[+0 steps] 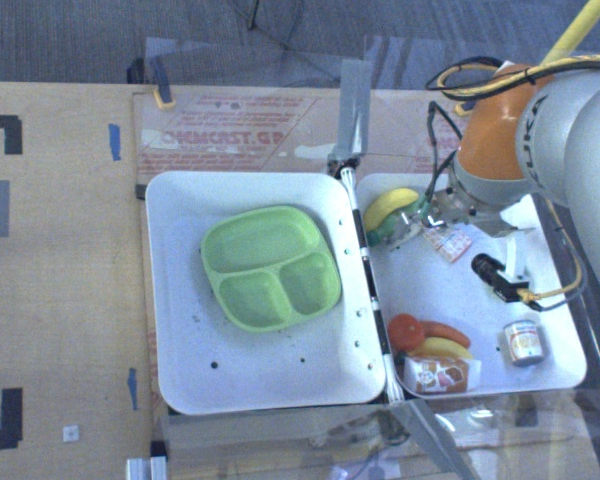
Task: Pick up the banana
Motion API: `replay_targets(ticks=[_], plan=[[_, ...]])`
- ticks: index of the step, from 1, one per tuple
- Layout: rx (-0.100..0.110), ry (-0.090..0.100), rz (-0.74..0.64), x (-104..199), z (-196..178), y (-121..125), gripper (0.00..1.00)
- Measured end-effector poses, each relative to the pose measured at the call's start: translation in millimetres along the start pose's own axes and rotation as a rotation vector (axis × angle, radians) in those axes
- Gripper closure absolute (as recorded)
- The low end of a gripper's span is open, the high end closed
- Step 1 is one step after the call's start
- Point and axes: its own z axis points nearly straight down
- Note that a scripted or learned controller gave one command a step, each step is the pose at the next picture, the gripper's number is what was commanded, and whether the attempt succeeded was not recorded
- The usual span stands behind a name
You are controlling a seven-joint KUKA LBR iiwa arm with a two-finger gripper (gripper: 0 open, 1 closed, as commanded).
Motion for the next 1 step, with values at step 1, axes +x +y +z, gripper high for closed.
replay_targets(ticks=[1], plan=[[0.02,0.012,-0.162,-13.4,1.7,31.1,0.0]])
